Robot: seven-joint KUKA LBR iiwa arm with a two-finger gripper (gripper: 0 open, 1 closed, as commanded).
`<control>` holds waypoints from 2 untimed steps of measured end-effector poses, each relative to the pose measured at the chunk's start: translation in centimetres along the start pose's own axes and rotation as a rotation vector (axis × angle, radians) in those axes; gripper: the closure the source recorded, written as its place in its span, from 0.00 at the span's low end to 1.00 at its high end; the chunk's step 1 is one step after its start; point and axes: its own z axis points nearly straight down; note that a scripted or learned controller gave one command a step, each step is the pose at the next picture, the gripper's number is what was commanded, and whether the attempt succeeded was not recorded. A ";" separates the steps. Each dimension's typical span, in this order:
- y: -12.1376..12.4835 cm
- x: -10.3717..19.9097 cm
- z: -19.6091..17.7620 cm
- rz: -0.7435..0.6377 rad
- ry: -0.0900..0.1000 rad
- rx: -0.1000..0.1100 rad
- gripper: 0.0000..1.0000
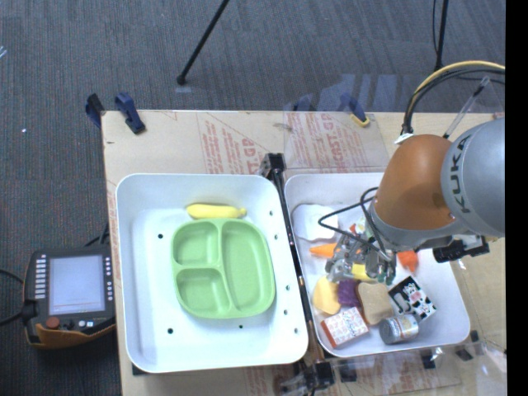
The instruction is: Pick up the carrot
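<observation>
Camera view shows the carrot [322,250] lying in the right bin [459,324], near that bin's left wall; its long axis runs roughly left to right, with one end hidden under the gripper [360,261]; it is orange, small and smooth; whether the gripper is released or clenched I cannot tell; a yellow piece [327,296], a purple piece [350,293], a red box [344,327] and a can [398,329] crowd the space just below; the left bin [136,304] holds a green plate [223,268] and a banana [216,211].

Glossy white plastic bins [132,221], smooth green plastic plate [223,266], matt printed cardboard bench [214,139].
</observation>
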 end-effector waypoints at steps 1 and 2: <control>10.1 6.9 -9.1 0.098 0.000 -0.003 1.00; 11.9 10.2 -13.0 0.055 0.003 0.001 1.00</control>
